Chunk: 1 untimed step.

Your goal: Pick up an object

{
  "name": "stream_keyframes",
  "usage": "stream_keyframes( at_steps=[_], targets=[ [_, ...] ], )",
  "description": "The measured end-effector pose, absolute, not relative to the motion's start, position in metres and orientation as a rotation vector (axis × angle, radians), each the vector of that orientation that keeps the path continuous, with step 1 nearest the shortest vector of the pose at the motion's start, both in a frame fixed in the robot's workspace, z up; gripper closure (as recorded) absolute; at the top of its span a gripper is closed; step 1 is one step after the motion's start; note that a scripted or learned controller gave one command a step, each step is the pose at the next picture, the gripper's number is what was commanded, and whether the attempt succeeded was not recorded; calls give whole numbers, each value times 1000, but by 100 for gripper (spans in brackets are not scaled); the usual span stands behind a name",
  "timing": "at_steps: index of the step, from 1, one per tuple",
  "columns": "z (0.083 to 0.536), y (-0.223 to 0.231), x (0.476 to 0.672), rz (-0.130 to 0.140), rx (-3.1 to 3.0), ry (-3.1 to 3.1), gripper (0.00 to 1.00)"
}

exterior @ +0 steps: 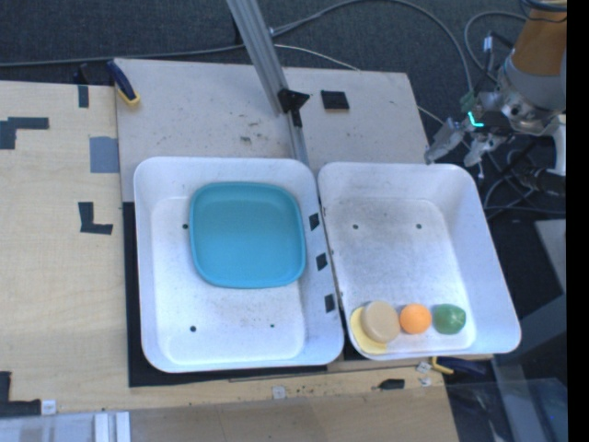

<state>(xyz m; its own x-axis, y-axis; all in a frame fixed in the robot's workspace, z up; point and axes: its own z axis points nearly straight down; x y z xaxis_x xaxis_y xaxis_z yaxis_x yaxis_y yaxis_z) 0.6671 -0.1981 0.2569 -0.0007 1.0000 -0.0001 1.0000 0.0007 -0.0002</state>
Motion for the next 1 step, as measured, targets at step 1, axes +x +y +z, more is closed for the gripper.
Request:
stream_keyframes(
  at_steps=[1],
  targets=[
    [257,-198,667,0,-2221,-2222,0]
  ],
)
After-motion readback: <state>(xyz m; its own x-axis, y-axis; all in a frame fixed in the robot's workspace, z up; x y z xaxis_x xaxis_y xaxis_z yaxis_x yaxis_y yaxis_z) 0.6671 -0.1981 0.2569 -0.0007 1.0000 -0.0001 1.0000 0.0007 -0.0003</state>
